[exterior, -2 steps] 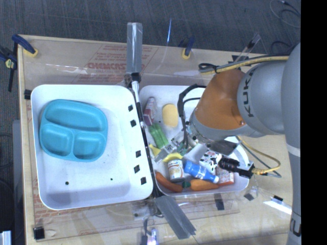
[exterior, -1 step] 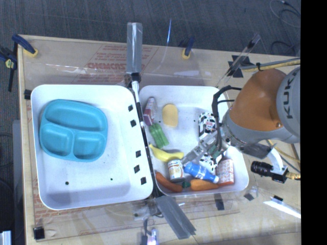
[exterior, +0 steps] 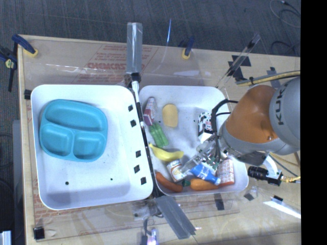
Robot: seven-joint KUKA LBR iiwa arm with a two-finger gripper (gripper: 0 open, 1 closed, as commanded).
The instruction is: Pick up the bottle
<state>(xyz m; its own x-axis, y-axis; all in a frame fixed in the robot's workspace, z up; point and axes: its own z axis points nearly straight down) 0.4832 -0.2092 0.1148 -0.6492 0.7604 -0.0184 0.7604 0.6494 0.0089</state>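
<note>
- Nearest us, along the desk's front edge, we see a grey metal bracket jutting out below the seam between the two bins.
- On the left we have the left bin, which holds a blue tray with three compartments, lying toward its back-left corner.
- Moving right, we come to the right bin, crowded along its left wall and front.
- By that left wall lies what we take for the bottle, reddish with a pale cap end, lying on its side; just in front of it is a green item.
- Near them we see a yellow block, a banana, a can, a carrot and a blue pack, all close together at the front.
- Over that front clutter hangs the claw, low among the items; we cannot tell how far apart its fingers stand or whether anything sits between them.
- At the far right the arm bulks over the bin's right side.
- We judge the step to be the approach or grasp attempt, with nothing clearly lifted yet.
- If the bottle is the reddish one, the claw stands well apart from it, so we think the next move calls for a shift toward the left wall, then a descent across the bottle's narrow body without nudging the green item.
</note>
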